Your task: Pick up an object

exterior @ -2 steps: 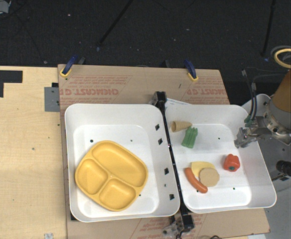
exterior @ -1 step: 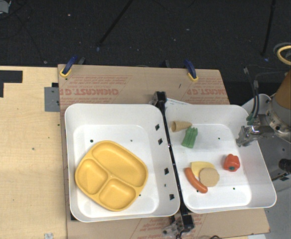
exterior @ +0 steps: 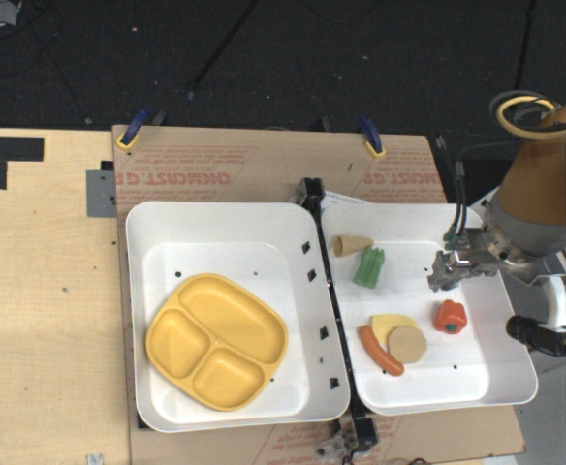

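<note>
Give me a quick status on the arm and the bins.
Gripper low over right bin, holding nothing seen. Red pepper nearest, just below it. Yellow tray in left bin.

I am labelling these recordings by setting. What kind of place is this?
Probably a robotics lab bench: two white bins clamped onto cardboard, toy food such as a red pepper, and a robot gripper reaching in.

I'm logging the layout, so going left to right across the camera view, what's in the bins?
Yellow divided plate → cone → green piece → hot dog → red pepper. The pincer hangs just above that pepper.
</note>
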Robot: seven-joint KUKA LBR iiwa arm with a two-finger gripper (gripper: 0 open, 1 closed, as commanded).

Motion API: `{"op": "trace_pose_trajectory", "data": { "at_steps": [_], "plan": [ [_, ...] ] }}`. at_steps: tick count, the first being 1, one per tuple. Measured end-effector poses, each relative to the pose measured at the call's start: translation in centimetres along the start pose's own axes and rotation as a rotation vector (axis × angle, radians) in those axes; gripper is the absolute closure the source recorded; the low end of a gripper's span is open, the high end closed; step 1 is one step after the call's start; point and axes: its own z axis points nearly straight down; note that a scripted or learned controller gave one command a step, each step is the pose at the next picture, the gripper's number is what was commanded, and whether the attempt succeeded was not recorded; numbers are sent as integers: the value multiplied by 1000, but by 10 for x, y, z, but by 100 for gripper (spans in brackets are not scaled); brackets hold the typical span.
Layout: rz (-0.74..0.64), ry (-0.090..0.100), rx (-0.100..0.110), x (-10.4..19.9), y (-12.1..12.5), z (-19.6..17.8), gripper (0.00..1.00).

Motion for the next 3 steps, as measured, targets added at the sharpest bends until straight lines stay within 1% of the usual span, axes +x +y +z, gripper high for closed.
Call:
{"op": "trace_pose_trajectory", "data": {
  "at_steps": [1,2,3],
  "plan": [
    [-1,0,-1,53,0,-13,100],
    [0,0,1,106,-4,-4,100],
    [-1,0,0,163,-13,-6,100]
  ]
}}
